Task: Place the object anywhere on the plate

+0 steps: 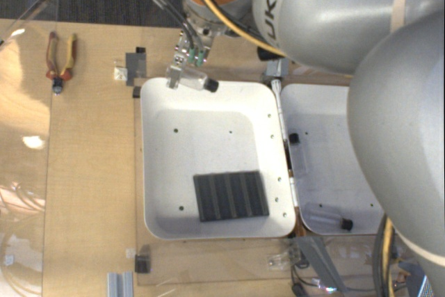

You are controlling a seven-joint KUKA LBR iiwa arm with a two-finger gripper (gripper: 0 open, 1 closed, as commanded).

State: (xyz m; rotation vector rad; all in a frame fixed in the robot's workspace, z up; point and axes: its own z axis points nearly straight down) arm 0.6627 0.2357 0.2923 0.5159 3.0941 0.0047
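Pliers [60,60] are lying on the table [90,170] at upper left. The left bin [156,149] is keeping open floor around a dark ribbed plate [230,195] at lower centre. The hand [189,82] is hovering over that bin's upper rim; whether it is clenched, I cannot tell. The right bin [316,170] is sitting partly under the arm [348,3].

Wooden bench [90,170]: two white bins [156,149], pliers [60,60]
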